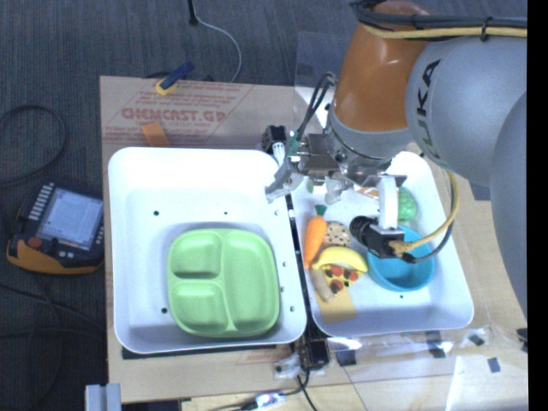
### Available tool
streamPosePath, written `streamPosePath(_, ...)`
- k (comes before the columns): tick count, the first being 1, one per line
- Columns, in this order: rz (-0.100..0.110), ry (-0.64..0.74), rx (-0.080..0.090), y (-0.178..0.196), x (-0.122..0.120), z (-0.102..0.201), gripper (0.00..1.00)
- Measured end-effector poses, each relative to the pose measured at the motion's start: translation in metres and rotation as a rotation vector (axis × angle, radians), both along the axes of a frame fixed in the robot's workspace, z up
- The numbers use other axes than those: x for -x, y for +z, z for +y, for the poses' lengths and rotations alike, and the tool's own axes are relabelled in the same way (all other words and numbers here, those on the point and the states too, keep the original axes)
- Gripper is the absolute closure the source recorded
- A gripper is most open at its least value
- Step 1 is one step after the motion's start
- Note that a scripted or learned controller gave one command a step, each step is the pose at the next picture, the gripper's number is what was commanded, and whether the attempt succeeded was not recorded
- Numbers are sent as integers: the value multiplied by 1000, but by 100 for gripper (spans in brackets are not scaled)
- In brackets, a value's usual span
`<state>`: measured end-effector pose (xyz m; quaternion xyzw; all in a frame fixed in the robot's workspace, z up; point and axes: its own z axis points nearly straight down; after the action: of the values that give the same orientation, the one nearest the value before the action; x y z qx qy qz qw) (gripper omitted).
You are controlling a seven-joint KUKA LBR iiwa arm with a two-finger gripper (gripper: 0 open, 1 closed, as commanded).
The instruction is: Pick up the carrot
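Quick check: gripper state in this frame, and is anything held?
Gripper: fingers spread open, nothing between them; it hangs above the small orange carrot in the right white bin.

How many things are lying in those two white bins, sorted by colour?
Green: 2, the divided plate and a green item partly hidden by the arm
Orange: 1, the carrot
Yellow: 1, the banana
Blue: 1, the bowl
Tan: 1, the pizza slice
Total: 6 that I can tell apart

One fixed camera looks down slantwise on both white bins (pixel 128 229).
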<state>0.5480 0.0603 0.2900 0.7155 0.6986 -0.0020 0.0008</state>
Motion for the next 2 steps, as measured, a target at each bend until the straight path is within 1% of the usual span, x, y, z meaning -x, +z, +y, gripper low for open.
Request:
streamPosePath(1,1,14,1,-14,22,-72,0)
streamPosePath(2,13,18,-2,-112,-1,-90,0)
